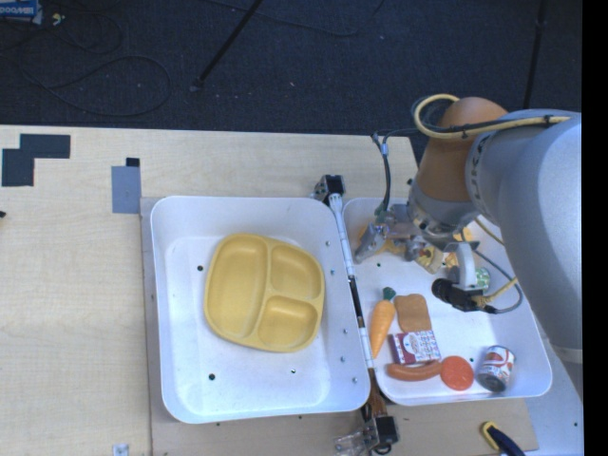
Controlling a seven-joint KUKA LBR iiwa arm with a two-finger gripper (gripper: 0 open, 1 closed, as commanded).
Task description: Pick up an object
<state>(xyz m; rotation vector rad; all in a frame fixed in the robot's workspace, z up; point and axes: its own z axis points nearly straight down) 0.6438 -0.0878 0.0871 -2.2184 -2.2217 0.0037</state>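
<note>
The claw (380,238) is hanging over the far left corner of the right bin (532,369), its state impossible to tell, while the toy carrot (381,324), sausage (411,371), tomato (457,373) and can (494,367) are lying along that bin's near edge, and a yellow divided plate (263,291) is sitting in the left bin (180,369).

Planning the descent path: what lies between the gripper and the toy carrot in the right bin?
In the camera view, bare white floor of the right bin lies between the gripper and the carrot.
</note>
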